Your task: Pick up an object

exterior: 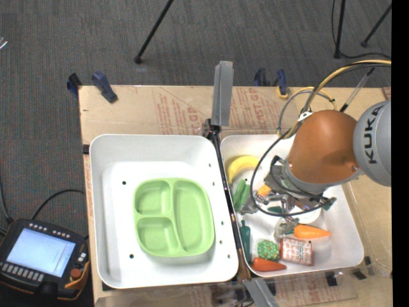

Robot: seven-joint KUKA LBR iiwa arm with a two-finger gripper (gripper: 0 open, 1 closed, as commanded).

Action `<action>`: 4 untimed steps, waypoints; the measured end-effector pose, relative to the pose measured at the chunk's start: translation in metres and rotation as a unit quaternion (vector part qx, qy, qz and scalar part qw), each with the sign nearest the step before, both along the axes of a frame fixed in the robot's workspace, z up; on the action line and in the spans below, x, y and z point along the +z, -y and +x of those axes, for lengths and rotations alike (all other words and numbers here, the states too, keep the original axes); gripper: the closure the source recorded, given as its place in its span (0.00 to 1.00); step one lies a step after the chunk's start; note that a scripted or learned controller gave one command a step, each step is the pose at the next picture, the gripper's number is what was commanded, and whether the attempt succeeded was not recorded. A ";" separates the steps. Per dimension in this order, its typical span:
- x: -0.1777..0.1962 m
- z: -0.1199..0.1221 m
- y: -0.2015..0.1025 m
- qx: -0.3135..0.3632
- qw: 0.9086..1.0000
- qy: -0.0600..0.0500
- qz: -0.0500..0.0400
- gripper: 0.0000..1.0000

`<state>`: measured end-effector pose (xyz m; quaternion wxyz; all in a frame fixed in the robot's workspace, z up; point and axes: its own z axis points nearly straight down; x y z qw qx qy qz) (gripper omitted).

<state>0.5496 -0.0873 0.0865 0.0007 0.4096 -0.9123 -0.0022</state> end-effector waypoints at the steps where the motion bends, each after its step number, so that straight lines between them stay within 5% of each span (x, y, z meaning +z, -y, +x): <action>1: 0.000 -0.011 -0.001 -0.051 0.999 0.000 0.000 0.00; 2: 0.002 -0.067 0.015 -0.093 0.996 0.004 -0.001 0.00; 3: 0.001 -0.015 0.001 -0.132 0.991 0.001 0.000 0.00; 4: 0.001 0.034 -0.007 -0.012 1.000 0.002 0.000 0.00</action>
